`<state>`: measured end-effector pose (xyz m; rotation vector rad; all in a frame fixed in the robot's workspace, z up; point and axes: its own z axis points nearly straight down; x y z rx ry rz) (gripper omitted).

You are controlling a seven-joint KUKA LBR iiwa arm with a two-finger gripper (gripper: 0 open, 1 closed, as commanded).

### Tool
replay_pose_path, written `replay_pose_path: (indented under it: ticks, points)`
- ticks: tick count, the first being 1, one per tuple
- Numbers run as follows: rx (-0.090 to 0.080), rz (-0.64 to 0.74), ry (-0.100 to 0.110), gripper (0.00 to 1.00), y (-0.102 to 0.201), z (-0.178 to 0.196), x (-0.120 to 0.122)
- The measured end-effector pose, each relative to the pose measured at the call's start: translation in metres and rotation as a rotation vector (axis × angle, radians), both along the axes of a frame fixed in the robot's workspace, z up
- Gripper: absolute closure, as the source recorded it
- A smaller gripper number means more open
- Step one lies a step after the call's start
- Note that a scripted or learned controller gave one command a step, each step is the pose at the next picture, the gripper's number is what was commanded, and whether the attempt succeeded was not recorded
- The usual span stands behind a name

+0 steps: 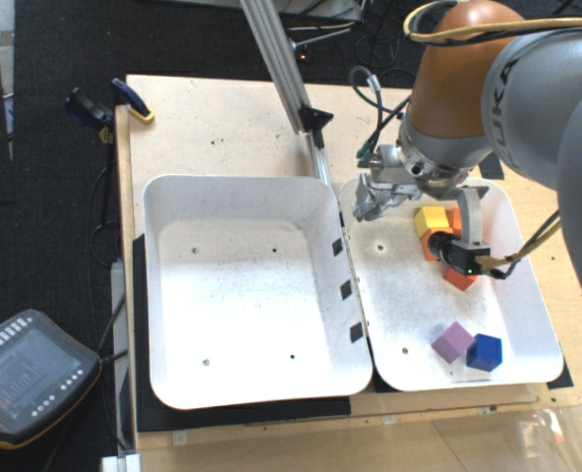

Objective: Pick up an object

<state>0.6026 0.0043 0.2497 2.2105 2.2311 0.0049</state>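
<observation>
I'm looking at the gripper (374, 201) first: it's hanging low over the far left corner of the right-hand bin (527, 367), close to the wall it shares with the left-hand bin (163, 264). From this angle I can't tell whether it's open or closed, or whether it's gripping anything.

Nearest pickable item: a yellow block (431, 218) is lying on the bin floor just to the view's right of the gripper, apart from it. An orange block (435, 247) is sitting against the yellow one's near side, touching it. A red block (458, 280) is lying a bit nearer the camera, partly hidden by robot hardware.

Further out, a purple block (453, 342) and a blue block (485, 352) are sitting side by side near the bin's front right corner, touching or nearly so, well apart from the gripper.

The arm (527, 77) is reaching in from the view's right, its orange band above the wrist.

Off to the side: I'm seeing a metal rail (274, 52) slanting down to the bins' far edge, a blue-and-yellow clamp (126, 101) on the bench (232, 126) corner, and a control pendant (26, 377) at lower left.
</observation>
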Motion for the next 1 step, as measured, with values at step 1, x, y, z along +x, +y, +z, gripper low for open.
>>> replay_pose_path:
  ticks: [1]
  points:
    - [0.000,-0.002,0.001,1.00,0.0494,0.0045,0.0059]
